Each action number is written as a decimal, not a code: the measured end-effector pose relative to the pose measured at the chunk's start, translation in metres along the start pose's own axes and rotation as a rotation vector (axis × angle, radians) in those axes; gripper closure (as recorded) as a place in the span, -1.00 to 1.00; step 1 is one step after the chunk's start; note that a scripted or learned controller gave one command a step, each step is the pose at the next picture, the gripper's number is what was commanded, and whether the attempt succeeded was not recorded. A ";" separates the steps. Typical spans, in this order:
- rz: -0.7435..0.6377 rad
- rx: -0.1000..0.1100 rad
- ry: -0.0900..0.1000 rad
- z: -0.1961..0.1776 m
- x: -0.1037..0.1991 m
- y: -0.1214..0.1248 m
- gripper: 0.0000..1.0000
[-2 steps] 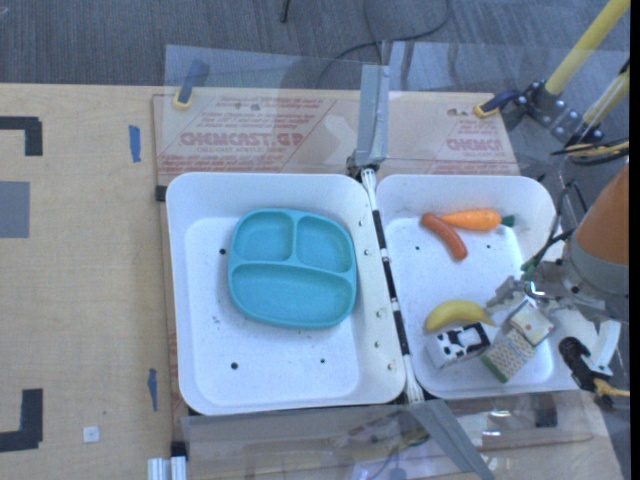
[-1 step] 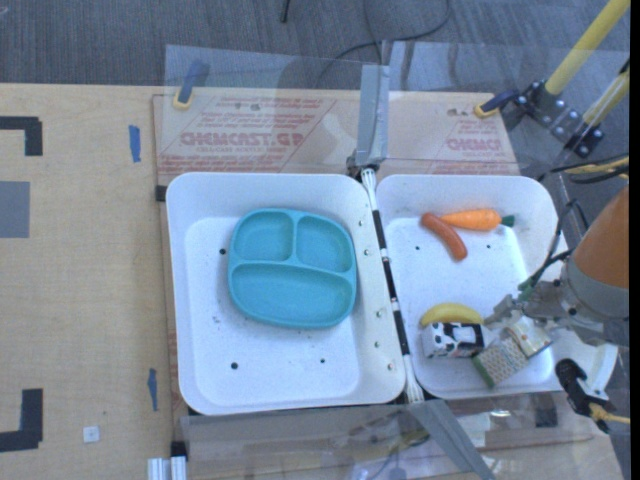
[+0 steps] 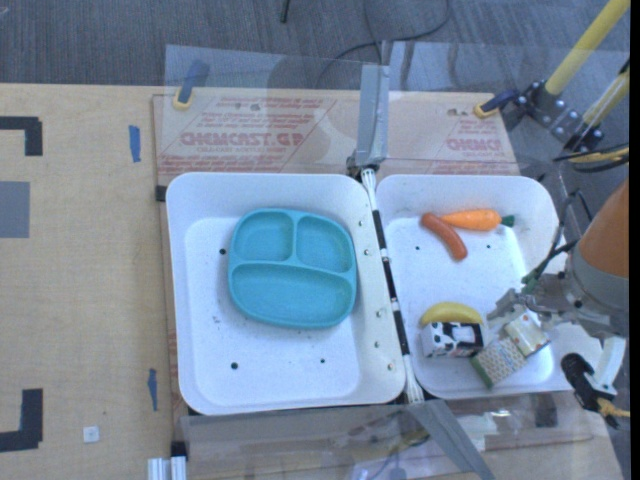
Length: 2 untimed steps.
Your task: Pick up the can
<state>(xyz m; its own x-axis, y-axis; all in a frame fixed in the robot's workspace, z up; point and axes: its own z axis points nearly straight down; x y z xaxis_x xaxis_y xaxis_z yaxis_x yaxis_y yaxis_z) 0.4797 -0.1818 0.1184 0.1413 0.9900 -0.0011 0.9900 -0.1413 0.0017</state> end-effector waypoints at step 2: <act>0.019 -0.011 0.000 0.020 -0.003 0.012 1.00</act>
